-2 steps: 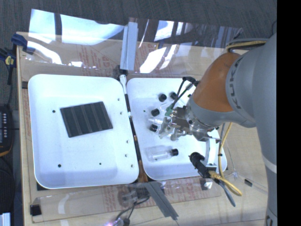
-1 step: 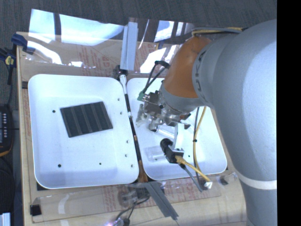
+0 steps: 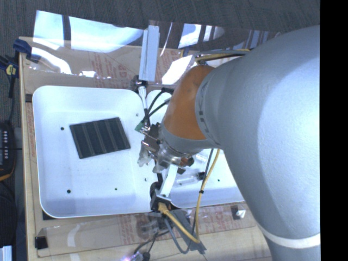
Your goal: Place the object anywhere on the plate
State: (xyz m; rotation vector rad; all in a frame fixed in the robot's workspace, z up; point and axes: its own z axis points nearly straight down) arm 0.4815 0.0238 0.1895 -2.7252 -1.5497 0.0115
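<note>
Camera view from above, at a slant. Left bin (image 3: 49, 145), white and shallow, fills the left and centre of the frame; a dark ribbed rectangular plate (image 3: 100, 137) lies flat in its upper middle, long axis running left to right with a slight tilt. The grey arm (image 3: 272, 124), with its orange band (image 3: 182, 110), enters from the right and covers most of the right bin (image 3: 223, 192). The gripper (image 3: 147, 154) sits at centre frame, over the boundary between the two bins, just right of the plate's right end. How far the gripper is open cannot be told, and no object can be seen in its hold; the object to be placed cannot be made out. Judged from this layout, the plate lies to the left and slightly above the gripper in the frame, so the coming move is a short travel leftward. Cables (image 3: 174, 230) trail to the lower edge, over the table (image 3: 98, 230).
</note>
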